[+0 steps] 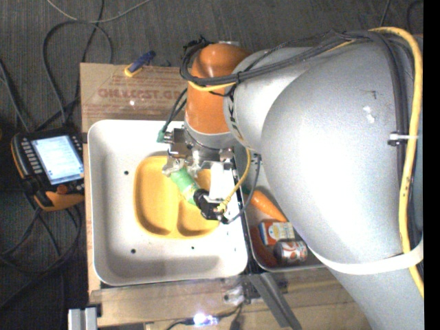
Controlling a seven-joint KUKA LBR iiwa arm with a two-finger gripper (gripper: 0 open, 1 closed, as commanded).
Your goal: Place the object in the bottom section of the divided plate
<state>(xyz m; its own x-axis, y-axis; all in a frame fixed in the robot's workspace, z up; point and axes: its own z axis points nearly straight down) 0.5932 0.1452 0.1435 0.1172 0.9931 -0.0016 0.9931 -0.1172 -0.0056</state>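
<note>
Camera view, arm: the grey, smooth-shelled arm [330,150] fills the right side and reaches left over the bins; its glossy orange band [210,91] sits above the wrist.
Camera view, gripper: the gripper [187,177] hangs over the right part of the yellow plate, a cluster of metal and black parts with thin cables looped round it.
Camera view, claw state: whether the claw is apart or together cannot be told, as the wrist and cabling hide the tips.
Camera view, green object [183,182]: a small, smooth, rounded green thing lies right at the gripper, over the plate's right edge; whether it is clamped or merely resting there is unclear.
Camera view, divided plate [157,198]: a shiny yellow plastic plate with rounded corners and a raised ridge parting its hollows, lying in the left bin.
Camera view, left bin [113,205]: a shallow white tray with rounded rim and small dark holes in its floor.
Camera view, right bin [256,256]: partly under the arm, holding an orange carrot-shaped item [265,205], a red-labelled bottle [273,234] and a can [292,251].
Camera view, surroundings: a handheld pendant [51,160] with a lit screen lies left of the bench on dark carpet.
</note>
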